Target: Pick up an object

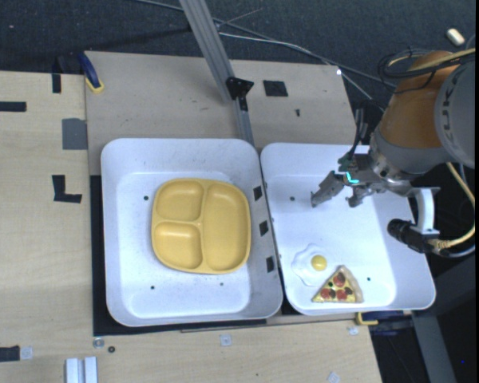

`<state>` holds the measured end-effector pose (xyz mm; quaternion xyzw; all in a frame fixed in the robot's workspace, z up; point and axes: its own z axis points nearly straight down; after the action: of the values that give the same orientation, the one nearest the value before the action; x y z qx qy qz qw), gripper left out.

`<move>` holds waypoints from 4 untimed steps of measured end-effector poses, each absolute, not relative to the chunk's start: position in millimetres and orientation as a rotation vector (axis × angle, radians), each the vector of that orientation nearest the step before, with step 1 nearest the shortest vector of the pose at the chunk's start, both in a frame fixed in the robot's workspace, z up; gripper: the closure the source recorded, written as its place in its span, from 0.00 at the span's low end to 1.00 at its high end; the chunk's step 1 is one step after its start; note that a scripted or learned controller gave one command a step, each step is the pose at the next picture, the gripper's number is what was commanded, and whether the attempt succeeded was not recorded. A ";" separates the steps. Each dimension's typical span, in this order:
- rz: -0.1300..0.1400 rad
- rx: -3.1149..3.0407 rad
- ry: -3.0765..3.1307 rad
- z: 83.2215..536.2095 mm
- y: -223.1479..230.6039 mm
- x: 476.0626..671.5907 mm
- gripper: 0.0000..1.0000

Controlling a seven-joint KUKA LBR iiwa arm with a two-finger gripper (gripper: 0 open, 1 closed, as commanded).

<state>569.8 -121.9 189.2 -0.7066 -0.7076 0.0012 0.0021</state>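
A grey-and-orange arm point(431, 110) holds its gripper point(339, 192) over the upper part of the right bin point(291, 166), fingers spread apart and nothing between them. Nearest the viewer, below the gripper and slightly to its right in the frame, lies a pizza slice point(338, 286) with a fried egg point(311, 262) touching it on the upper left side; both toys sit on the bin floor close to the front wall, apart from the fingers. Either would serve as the thing to pick up (the egg looks the flatter of the two, so probably the harder to pinch). Across the divider, to the gripper's left, a yellow tray point(201, 224) with three compartments rests in the middle of the left bin point(124, 214), well apart from the tool.

For a clean pick, the gripper should travel toward the front wall, centre itself over one toy rather than the seam between them, keep its fingers wide until they straddle that toy's edges, then close low against the floor. The nearby wall leaves little room.
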 end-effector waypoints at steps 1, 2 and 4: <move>0.002 -2.218 -2.222 190.2 -121.9 570.5 0.00; 0.007 -2.217 -2.220 129.0 -119.6 576.8 0.00; -0.003 -2.223 -2.228 97.9 -119.6 579.1 1.00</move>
<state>579.1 -119.6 97.9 -0.7064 -0.7078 -0.0009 -0.0029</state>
